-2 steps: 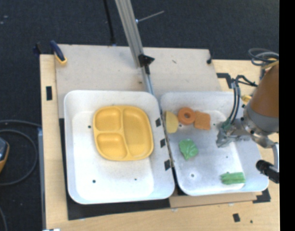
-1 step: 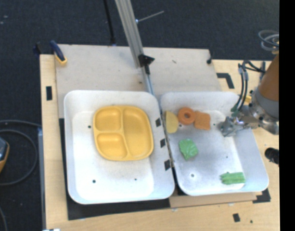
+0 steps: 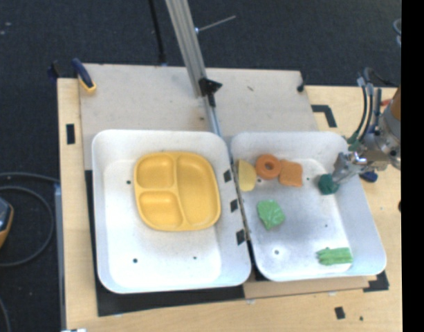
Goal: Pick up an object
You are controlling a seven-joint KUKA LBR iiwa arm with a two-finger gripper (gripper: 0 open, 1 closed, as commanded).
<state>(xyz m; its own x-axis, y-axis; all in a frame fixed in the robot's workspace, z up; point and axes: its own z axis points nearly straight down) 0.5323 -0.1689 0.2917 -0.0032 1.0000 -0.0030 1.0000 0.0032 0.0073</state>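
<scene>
At the right edge of the right bin (image 3: pixel 357 216), the claw (image 3: pixel 338 172) reaches in low from the arm (image 3: pixel 386 140), its metal tip just beside a small dark green object (image 3: pixel 327 184) that lies on the bin floor; whether the two touch cannot be told, and whether the claw is apart or together cannot be told at this scale. Left of the green object, near the bin's upper part, an orange block (image 3: pixel 291 173) touches an orange ring (image 3: pixel 268 167), and a pale yellow piece (image 3: pixel 247 176) lies against the bin's left wall. Below these, near the bin's middle, rests a light green lump (image 3: pixel 270 214). A flat green piece (image 3: pixel 334 256) lies near the lower right corner, well apart from the others. Beside this bin, the left bin (image 3: pixel 111 254) holds a yellow divided plate (image 3: pixel 177 190) with three compartments. Both bins sit on the wooden counter (image 3: pixel 73 206). A grey metal pole (image 3: pixel 187 40) rises at a slant behind the bins.
</scene>
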